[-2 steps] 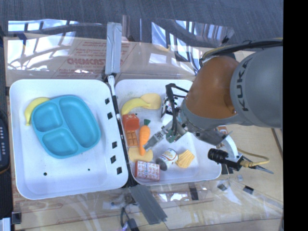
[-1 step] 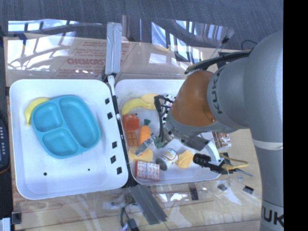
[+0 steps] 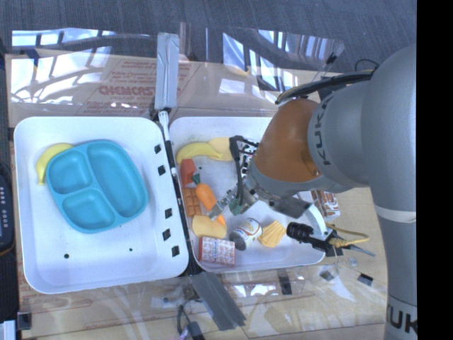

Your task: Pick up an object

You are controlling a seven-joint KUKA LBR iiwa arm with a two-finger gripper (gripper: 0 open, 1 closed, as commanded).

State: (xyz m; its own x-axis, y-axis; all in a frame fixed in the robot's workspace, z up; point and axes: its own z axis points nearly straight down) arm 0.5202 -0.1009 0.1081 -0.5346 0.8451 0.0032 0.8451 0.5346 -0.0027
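Note:
My gripper (image 3: 233,202) is low in the right bin (image 3: 297,259), near its middle, under the orange wrist band. Its tips sit just right of an orange carrot (image 3: 206,197) and above a small round tin (image 3: 247,231). Nothing shows clearly between the tips. Around it lie a yellow banana (image 3: 202,150), a red piece (image 3: 187,172), an orange waffle block (image 3: 191,205), a pale yellow lump (image 3: 209,226), a red-labelled can (image 3: 217,251) and a ridged yellow chip (image 3: 272,234). The arm hides the bin's right part.
The left bin (image 3: 42,261) holds a blue divided plate (image 3: 99,184) with a second yellow banana (image 3: 48,158) tucked at its left edge. A grey divider (image 3: 170,190) runs between the bins. A brown-and-white packet (image 3: 328,204) peeks out beside the arm.

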